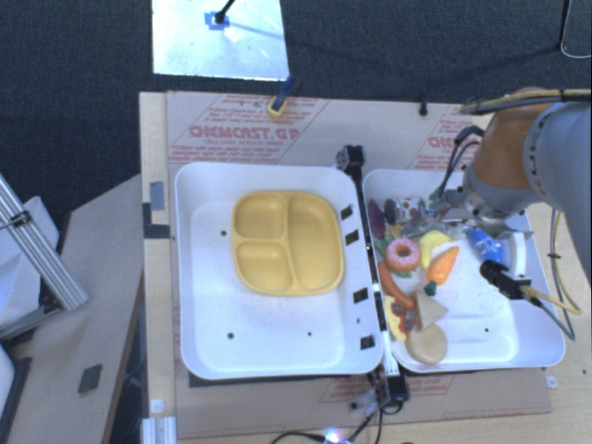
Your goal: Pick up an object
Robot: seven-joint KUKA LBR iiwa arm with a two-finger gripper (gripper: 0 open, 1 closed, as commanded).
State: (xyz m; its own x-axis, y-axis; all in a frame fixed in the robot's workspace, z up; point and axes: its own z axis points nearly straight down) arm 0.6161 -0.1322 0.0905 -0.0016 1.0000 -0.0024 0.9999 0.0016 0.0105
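The right bin point(532, 340) holds a heap of toy food along its left side. There I see a pink donut point(402, 253), an orange carrot point(443, 265), a yellow piece point(433, 242), a red sausage point(392, 287), a pale wedge point(428, 309) and a round tan biscuit point(426, 345). A blue object point(484, 244) lies just under the wrist. The grey arm with its orange band point(504, 151) reaches in from the right. Its gripper point(421, 211) is low over the far left part of the heap, just above the donut and the yellow piece.
The left bin point(199, 331) carries a yellow three-compartment plate point(285, 241). A black divider with clips point(365, 248) runs between the bins. A black piece with a yellow cable point(507, 280) hangs over the right bin's middle. A metal sheet point(220, 26) lies beyond the bench.
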